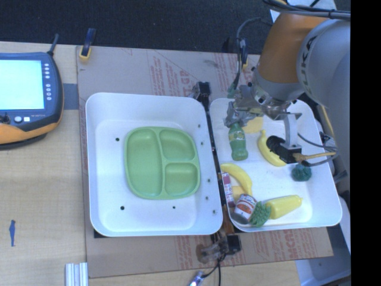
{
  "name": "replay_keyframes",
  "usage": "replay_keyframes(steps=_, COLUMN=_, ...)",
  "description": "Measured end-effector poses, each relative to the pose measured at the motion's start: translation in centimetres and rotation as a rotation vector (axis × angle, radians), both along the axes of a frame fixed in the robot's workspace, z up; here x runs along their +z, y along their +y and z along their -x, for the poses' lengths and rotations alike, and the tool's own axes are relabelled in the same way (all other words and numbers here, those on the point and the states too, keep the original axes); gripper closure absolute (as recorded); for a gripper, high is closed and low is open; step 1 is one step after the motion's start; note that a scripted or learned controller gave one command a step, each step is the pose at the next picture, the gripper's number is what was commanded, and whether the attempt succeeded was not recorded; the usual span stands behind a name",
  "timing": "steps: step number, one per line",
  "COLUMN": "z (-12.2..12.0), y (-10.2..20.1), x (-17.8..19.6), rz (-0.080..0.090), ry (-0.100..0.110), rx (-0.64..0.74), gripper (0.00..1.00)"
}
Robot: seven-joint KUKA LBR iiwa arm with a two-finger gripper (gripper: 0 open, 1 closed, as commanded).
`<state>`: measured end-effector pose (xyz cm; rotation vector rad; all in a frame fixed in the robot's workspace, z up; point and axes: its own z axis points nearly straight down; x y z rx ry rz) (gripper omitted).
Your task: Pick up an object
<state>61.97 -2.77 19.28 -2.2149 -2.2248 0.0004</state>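
The grey arm with its orange band [286, 40] is reaching in from the right over the right bin [321, 216], its gripper [237, 117] hanging just above a small green bottle [238, 144] standing at the bin's left side. Bananas [238, 176], a yellow corn cob [284, 205], a can [244, 207] and a green broccoli piece [301, 172] are lying nearby. A green divided plate [161, 161] is sitting in the left bin [107, 216]. A tablet pendant [27, 94] is resting far left.

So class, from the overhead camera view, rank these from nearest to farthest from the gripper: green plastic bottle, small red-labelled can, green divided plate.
1. Green plastic bottle, right bin, just under the gripper.
2. Small red-labelled can, right bin's front corner.
3. Green divided plate, left bin.
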Motion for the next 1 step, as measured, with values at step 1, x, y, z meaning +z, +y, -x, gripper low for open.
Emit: replay_keyframes(steps=1, z=4.26, y=5.39, x=-0.12, rz=0.003, ry=0.004, rx=0.003, gripper=1.0)
